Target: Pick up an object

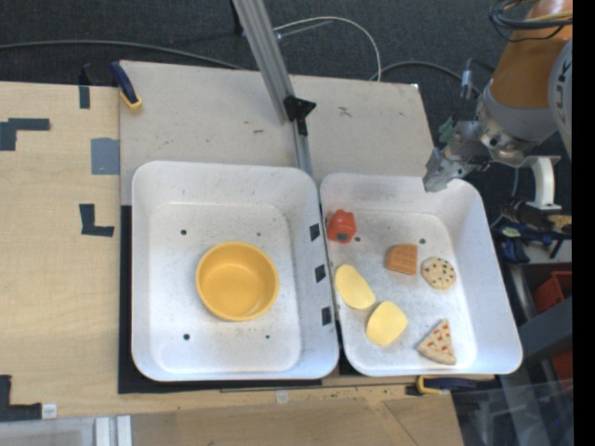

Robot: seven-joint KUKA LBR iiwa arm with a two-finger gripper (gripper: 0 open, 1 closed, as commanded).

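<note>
Camera view: my hand (439, 177) hangs over the far right corner of the right bin (483, 212); can't tell how far open it is, nothing visibly in it. Candidates lie well inside: brown block (403, 258) and cookie (438, 272) nearest, red pepper (341, 225) by the left wall, two yellow pieces (354, 286), pizza slice (438, 342) near corner. Risk: dropping straight down clips the rim; flat pieces slip. No readable writing.
</note>
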